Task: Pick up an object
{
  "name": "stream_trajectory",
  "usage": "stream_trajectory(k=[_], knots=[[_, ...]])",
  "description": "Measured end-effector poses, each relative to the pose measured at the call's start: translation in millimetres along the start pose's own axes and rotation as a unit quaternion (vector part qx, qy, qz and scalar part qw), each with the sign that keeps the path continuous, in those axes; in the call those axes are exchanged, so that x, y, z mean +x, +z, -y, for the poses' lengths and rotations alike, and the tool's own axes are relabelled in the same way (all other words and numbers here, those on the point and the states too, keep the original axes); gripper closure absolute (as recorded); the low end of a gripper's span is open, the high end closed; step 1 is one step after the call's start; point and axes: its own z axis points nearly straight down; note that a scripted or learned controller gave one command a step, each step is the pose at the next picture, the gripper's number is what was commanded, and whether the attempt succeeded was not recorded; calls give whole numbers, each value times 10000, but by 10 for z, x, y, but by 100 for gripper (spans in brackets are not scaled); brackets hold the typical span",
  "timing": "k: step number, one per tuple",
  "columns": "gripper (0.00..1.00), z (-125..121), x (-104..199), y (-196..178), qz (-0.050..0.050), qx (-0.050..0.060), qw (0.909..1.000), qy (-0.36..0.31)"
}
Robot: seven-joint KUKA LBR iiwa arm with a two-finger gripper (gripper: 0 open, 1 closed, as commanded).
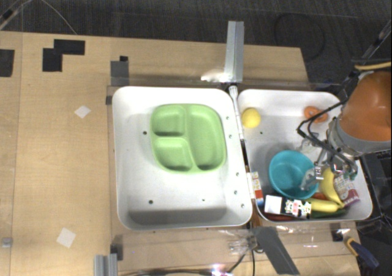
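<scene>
Item: my arm [367, 112], one, grey with an orange band above the wrist, entering from the right side of the camera view. Pose: bent steeply downward, the orange band uppermost and the wrist below it, black cables looping off its left side. Item: my gripper [320, 172], one, two-fingered, pointing down and to the left from the wrist (its metal parts are small and cluttered at this angle). Position: low, at the arm's lower-left end.
</scene>
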Motion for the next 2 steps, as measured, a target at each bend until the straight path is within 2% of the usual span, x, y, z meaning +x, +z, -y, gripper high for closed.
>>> stream_trajectory(k=[1, 2], knots=[[100, -19, -143, -218, 248, 14, 9997, 4], [0, -15, -93, -161, 163, 9, 9999, 4]])
